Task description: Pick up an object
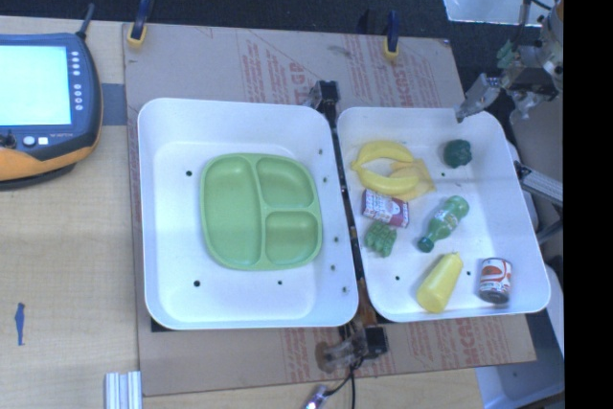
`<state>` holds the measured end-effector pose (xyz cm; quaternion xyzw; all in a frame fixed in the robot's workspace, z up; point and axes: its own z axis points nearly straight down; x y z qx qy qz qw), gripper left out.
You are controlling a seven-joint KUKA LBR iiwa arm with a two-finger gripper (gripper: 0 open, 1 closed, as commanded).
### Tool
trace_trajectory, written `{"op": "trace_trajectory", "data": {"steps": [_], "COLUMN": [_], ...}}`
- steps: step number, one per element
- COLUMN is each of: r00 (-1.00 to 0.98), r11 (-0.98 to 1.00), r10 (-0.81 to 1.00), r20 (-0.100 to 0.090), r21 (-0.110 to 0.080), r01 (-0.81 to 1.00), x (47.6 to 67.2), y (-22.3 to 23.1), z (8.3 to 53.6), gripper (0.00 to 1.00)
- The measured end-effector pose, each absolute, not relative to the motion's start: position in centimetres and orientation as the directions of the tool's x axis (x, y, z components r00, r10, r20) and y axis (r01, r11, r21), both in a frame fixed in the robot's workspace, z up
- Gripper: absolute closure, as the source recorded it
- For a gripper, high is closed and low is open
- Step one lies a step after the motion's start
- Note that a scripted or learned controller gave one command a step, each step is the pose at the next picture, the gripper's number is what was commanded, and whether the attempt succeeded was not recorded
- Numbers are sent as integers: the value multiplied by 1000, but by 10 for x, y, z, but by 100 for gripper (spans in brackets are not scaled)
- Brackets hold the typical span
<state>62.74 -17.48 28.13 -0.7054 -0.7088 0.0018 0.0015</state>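
The right bin point(522, 206) holds several items: a yellow banana bunch point(391, 168), a dark green round object point(457, 152), a red and white packet point(385, 207), a small green leafy piece point(380, 238), a green bottle point(442, 222), a yellow bottle point(440, 282) and a red and white can point(494, 281). My gripper point(498, 101) hangs over the bin's far right corner, above and right of the dark green object. Its fingers are spread open with nothing between them.
The left bin point(163, 206) contains a green divided plate point(261, 210). An orange-rimmed control pendant point(43, 105) lies on the bench at far left. Clamps point(391, 32) stand along the cardboard's far edge.
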Motion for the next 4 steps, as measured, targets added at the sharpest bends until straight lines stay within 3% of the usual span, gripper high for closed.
{"op": "trace_trajectory", "data": {"steps": [1,2,3,4], "r00": [-4,-6,-7,-7], "r11": [4,6,7,7], "r10": [1000,1000,1000,1000], "r20": [0,0,0,0], "r21": [-9,-7,-7,-7], "r01": [1000,1000,1000,1000], "x": [653,656,656,656], "y": [-208,-211,-211,-182], "z": [176,114,92,92], "gripper": [0,0,0,0]}}
